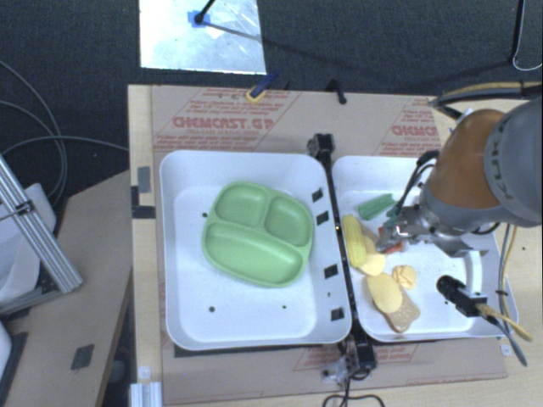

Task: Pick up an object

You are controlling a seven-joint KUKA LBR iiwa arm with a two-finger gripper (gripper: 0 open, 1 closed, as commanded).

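My gripper is low over the left-middle of the right bin, with the grey arm and its orange band reaching in from the right. Just left of it lies a yellow corn cob. A small orange-red piece shows right under the gripper; I cannot tell whether it is gripped. A green piece lies a little beyond the gripper. Nearer the front are a pale yellow lump, a small yellow ridged piece, a yellow oval piece and a tan slice.
The left bin holds a green divided plate in its middle. A black divider rail runs between the two bins. Brown cardboard lies under the bins, and a shiny sheet sits on the floor beyond.
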